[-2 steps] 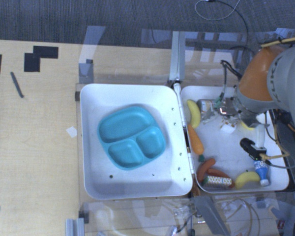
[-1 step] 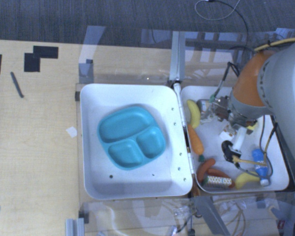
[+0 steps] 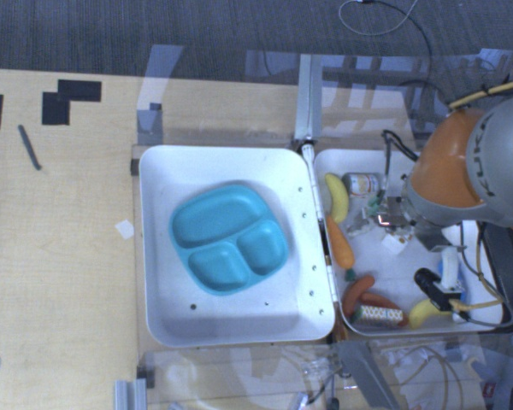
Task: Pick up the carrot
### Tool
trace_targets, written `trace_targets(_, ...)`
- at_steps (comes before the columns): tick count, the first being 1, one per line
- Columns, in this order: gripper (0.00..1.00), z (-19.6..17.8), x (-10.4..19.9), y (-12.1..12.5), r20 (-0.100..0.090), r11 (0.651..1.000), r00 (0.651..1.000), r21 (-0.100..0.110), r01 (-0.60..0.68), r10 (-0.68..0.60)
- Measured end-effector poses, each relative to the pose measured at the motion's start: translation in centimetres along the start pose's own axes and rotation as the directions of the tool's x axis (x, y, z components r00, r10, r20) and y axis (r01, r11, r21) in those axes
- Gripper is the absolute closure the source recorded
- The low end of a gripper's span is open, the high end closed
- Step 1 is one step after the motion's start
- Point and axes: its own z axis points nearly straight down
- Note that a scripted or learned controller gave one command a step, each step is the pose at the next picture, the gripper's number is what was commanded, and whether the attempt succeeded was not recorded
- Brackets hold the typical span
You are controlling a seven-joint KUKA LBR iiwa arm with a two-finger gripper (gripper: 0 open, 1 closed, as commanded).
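Bench: 2 white bins are set side by side on a pale wooden top, with dark carpet seen beyond its far edge.
Left bin (image 3: 154, 254): 1 blue plate (image 3: 229, 238) with 3 compartments is held near the middle; bare white floor is left all around it, widest along the near wall.
Right bin (image 3: 359, 159): it is crowded, and much of its right half is covered by the arm.
Carrot (image 3: 339, 241): it is laid lengthwise just beside the bin's left wall, about halfway down, with its thin end toward the far side. A strip of bare floor is left to its right.
Banana (image 3: 336, 196): it is laid just beyond the carrot's far end, along the same wall.
Can (image 3: 360, 184): it is tipped on its side next to the banana, near the far wall.
Sausages (image 3: 361, 292): 2 reddish ones are crossed near the bin's near-left corner, below the carrot.
Arm (image 3: 474, 165): it is reached in from the right, the orange band held above the bin's middle.
Gripper (image 3: 390, 219): it is held low over the bin's centre, to the right of the carrot and apart from it. Whether the fingers are spread or closed cannot be told.
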Motion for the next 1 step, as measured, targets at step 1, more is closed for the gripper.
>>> trace_targets(1, 0.0, -14.11, 1.89, 0.57, -0.013, 0.998, 1.0, 0.063, 0.004, -0.003)
